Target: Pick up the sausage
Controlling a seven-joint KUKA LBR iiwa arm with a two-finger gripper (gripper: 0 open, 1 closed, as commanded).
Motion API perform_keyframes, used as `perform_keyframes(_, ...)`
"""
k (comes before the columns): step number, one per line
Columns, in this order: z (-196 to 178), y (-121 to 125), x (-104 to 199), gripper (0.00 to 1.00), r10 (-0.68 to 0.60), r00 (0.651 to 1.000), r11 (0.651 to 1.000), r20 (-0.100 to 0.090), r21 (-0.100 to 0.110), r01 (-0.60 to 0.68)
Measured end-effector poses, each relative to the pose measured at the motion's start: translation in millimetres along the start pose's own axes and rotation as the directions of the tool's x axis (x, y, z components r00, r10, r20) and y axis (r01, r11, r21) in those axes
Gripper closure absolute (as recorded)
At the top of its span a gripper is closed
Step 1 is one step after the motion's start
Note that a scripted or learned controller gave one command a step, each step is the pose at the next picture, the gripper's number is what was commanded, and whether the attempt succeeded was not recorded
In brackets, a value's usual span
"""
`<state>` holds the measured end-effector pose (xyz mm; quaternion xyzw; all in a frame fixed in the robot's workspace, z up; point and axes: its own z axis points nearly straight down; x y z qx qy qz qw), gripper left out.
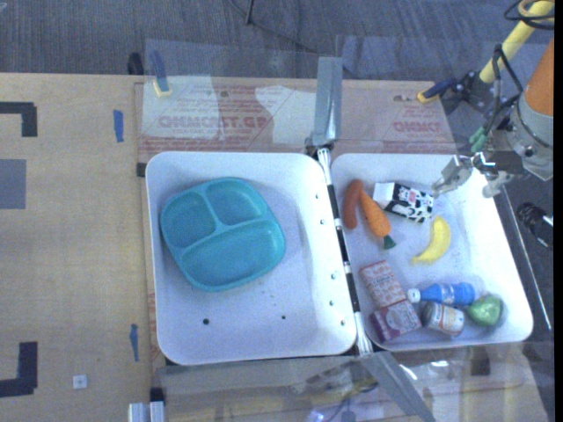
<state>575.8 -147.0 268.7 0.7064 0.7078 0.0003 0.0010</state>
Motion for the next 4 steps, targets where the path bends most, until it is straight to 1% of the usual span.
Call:
perform_keyframes(1, -80, -40, 20, 0.0, 0.017, 1.0, 1.0, 0.0, 0.0, -0.017)
perform_keyframes(2, 160, -30, 41, 0.0, 0.405, 0.914, 0.914, 0.0, 0.005, -0.405)
perform_keyframes(3, 182, 46, 28, 0.0, 0.647, 0.763, 0.763, 0.005, 0.006, -0.647)
perform_keyframes(4, 84, 41, 84, 0.0, 0.73, 0.683, 0.683, 0.002, 0.003, -0.73)
